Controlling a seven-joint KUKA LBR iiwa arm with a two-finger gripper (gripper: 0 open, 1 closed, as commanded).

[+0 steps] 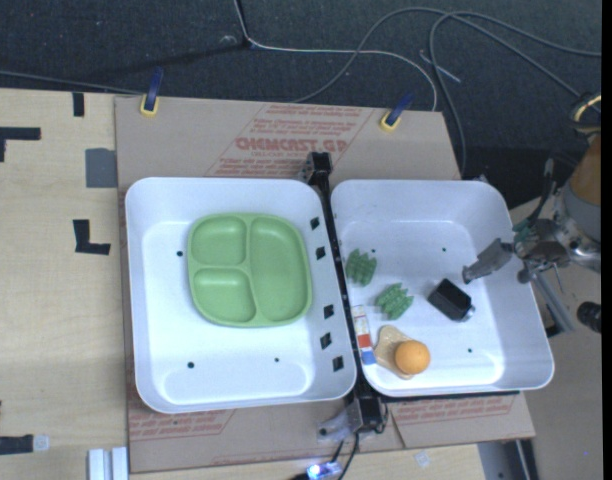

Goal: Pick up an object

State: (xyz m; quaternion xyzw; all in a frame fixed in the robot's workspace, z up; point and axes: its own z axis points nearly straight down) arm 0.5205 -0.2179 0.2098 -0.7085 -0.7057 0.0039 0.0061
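We find two shallow white bins side by side on the bench. The left bin (151, 298) holds a green divided plate (251, 270) with three compartments, lying flat near the bin's middle. The right bin (506, 363) holds the loose objects: two small green toy pieces (361, 266) (394, 299) close to the divider, a black block (451, 299) toward the right side, and — at the near edge — an orange ball (412, 358) resting against a tan piece (388, 342), with a small white card bearing red and blue marks (362, 334) just beside them.

The gripper (486, 265) sits over the right rim of the right bin, just above and to the right of the black block, and is apart from it. One grey finger (489, 261) points down and left into the bin — we cannot tell whether the jaws are open or closed, and nothing is seen between them.

Cables (406, 28) trail across the dark surface beyond the bench.
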